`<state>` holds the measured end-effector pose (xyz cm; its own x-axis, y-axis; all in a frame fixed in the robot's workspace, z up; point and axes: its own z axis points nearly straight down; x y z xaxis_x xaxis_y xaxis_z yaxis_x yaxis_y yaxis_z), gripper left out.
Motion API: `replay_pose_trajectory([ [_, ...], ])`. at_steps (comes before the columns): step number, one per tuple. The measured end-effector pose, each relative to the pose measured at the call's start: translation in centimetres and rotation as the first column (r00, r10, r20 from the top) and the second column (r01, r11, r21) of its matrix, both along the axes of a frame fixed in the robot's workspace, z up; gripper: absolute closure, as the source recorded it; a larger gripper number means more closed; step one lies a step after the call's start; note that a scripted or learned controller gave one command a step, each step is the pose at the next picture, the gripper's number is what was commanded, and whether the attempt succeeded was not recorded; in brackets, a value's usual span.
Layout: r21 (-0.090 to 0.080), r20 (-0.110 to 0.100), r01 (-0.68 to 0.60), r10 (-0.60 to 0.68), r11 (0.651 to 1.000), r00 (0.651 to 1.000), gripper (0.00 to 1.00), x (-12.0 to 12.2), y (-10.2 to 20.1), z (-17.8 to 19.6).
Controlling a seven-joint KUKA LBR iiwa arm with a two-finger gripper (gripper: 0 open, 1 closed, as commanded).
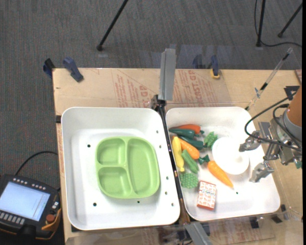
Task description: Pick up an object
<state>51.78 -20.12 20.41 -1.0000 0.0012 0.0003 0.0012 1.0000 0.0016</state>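
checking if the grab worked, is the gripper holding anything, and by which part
Nothing is held. The gripper is open above the right bin, beside the white plate, with no object between its fingers.

Cardboard-topped surface [127,88] with two white bins
We see the left bin [76,137] and right bin [255,198] side by side on it, blue clamps [72,68] gripping its far edge.

Robot arm and hand, seen from above at a slant.
The arm [296,117] shows an orange band above a grey wrist section. The hand [256,160] is built of grey and silver metal parts, with two pale metal fingers [249,145]. Thin black cables loop out from the wrist beside the hand, and a small greenish patch marks its body.
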Motion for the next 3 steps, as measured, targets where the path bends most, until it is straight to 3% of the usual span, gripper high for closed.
replay_pose_trajectory([
  [1, 0.004, -0.009, -0.037, 0.037, 0.999, 0.999, 0.0, -1.6, 6.3, -10.6],
  [2, -0.004, 0.007, -0.097, 0.098, 0.995, 0.995, 0.0, 2.3, 10.9, -11.0],
  [3, -0.006, 0.014, -0.103, 0.103, 0.995, 0.995, 1.0, 2.5, 11.1, -9.8],
])
